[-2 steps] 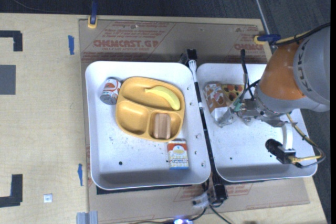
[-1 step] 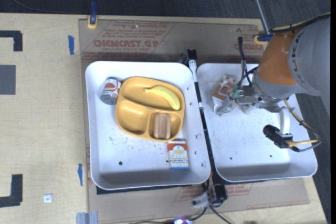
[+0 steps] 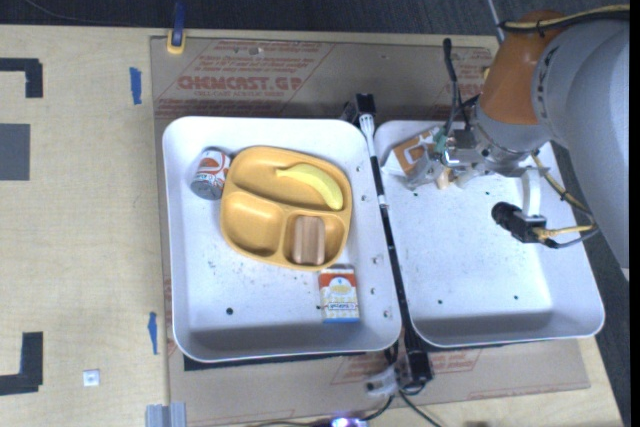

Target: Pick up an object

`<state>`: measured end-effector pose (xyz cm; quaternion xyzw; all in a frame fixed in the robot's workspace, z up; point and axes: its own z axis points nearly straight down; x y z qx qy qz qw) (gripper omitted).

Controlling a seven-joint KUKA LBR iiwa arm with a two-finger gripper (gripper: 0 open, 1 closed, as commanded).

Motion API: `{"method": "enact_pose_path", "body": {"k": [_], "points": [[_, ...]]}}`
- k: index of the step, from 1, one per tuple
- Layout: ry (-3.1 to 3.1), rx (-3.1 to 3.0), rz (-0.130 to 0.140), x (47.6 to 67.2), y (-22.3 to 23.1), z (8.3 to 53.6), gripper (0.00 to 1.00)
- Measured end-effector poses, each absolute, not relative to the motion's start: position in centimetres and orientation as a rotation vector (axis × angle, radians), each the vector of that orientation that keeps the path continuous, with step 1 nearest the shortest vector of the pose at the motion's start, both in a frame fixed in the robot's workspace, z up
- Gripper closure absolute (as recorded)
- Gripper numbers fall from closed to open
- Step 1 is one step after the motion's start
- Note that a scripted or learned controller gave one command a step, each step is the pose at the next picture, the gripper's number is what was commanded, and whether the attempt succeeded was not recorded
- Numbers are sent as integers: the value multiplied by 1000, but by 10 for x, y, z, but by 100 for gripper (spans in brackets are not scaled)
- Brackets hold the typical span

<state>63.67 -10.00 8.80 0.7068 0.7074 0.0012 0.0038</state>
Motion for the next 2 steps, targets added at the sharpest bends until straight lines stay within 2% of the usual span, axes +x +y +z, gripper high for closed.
{"method": "enact_pose_path", "body": {"k": [1,2], "points": [[2214,2212,0,637,-102,99,100],[2222,2238,-43,659,-15,176,100]]}}
